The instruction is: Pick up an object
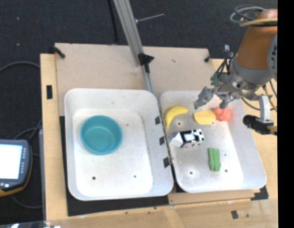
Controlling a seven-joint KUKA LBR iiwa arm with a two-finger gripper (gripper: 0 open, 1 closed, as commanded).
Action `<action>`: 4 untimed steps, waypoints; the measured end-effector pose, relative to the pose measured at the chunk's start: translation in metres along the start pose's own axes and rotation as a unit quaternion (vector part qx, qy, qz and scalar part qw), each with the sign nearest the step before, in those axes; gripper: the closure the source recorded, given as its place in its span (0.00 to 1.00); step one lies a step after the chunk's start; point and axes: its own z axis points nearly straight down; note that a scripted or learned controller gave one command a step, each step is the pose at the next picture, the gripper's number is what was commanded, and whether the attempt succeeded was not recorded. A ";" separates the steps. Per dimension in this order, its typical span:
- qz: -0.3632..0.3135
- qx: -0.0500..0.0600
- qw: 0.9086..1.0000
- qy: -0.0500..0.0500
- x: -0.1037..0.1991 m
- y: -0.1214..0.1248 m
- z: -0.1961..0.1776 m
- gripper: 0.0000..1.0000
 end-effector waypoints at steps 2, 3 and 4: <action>0.002 0.003 1.000 -0.002 -0.011 0.003 0.056 0.00; 0.003 0.004 1.000 -0.001 -0.008 0.000 0.119 0.00; 0.003 0.002 1.000 -0.002 -0.010 0.000 0.143 0.00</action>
